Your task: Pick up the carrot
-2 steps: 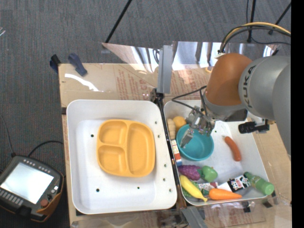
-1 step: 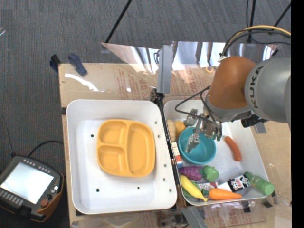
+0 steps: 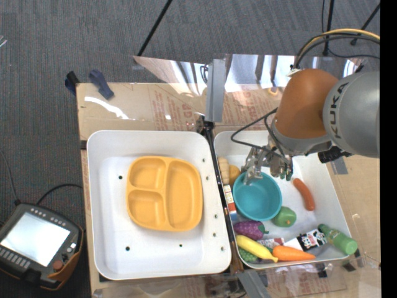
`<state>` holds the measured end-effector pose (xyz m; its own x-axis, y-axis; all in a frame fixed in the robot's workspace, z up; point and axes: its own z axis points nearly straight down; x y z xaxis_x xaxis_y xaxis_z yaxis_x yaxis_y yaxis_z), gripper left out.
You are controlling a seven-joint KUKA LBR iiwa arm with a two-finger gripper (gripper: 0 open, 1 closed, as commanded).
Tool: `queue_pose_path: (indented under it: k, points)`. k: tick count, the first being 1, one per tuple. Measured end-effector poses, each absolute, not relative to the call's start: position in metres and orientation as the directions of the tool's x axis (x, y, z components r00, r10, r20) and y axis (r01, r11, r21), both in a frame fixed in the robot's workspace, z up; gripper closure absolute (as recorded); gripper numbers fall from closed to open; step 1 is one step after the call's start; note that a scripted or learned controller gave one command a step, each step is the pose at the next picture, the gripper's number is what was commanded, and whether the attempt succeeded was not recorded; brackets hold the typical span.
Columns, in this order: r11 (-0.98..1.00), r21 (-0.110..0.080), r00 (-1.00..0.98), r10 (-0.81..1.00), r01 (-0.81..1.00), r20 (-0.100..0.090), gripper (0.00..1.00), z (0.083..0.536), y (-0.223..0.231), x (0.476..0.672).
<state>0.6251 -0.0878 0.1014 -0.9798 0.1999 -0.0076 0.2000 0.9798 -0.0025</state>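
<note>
Grey carpet: ribbed floor (image 3: 74,36) around the counter, dark cables and stand legs crossing it.
Counter: brown cardboard-like top (image 3: 149,107) bearing two shallow white bins side by side.
Arm: grey body (image 3: 360,113) with a rounded orange band (image 3: 304,104), reaching in from the right and bent down over the right bin.
Left bin: smooth white plastic (image 3: 105,228), square with rounded corners, small dark holes in its floor.
Right bin: same white plastic (image 3: 329,191), crowded with toy food.
Plate: yellow, glossy, divided into three compartments (image 3: 165,192), lying flat in the left bin.
Pendant: grey handheld screen (image 3: 37,244) on the floor at lower left.
Bowl: teal, round, smooth (image 3: 257,197), near the middle of the right bin.
Tool: metal fingers (image 3: 268,165) hanging just above the bowl's far rim; spread or closed, I cannot tell.
Carrot: orange, tapered (image 3: 293,253), lying flat near the right bin's front wall, beside a yellow banana (image 3: 255,248) and well apart from the tool.
Sausage: reddish, oblong (image 3: 304,194), right of the bowl.
Bottle: green, lying on its side (image 3: 340,239).
Grapes: purple, bumpy (image 3: 248,229).
</note>
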Motion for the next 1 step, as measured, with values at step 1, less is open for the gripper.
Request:
queue_pose_path:
  k: [1]
  points:
    - [0.973, 0.001, -0.973, 0.231, 0.231, -0.008, 1.0, 0.1334, -0.081, 0.606]
